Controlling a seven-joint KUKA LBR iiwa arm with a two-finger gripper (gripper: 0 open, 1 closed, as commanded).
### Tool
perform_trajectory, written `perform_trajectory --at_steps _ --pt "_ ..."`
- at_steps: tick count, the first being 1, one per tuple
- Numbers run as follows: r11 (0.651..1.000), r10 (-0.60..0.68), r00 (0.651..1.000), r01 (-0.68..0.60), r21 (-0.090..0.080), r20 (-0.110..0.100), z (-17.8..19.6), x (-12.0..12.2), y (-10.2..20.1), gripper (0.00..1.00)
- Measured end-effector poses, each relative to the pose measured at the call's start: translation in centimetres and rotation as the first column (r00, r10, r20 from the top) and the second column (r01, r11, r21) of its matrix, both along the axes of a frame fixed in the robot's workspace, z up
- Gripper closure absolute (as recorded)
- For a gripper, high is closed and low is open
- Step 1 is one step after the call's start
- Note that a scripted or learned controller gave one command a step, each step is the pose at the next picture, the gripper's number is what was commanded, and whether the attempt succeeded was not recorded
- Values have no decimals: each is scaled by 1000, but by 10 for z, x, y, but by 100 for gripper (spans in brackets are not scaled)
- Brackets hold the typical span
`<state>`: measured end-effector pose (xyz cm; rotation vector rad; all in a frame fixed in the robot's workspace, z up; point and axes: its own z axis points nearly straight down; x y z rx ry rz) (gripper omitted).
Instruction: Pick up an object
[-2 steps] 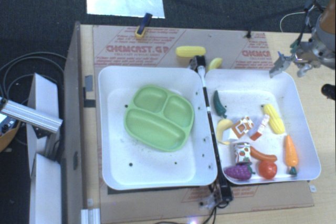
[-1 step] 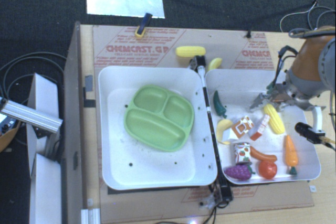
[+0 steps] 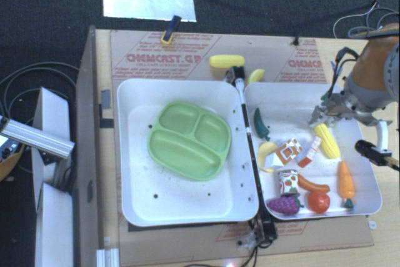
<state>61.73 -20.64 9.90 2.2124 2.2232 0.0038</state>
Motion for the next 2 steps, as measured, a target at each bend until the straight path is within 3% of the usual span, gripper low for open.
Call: perform_trajectory --at_steps 1,2 --pt "1000 -4 1000 4 0 1 73 -19 9 100" --pt "1000 7 1000 -7 3 0 102 -3 82 100"
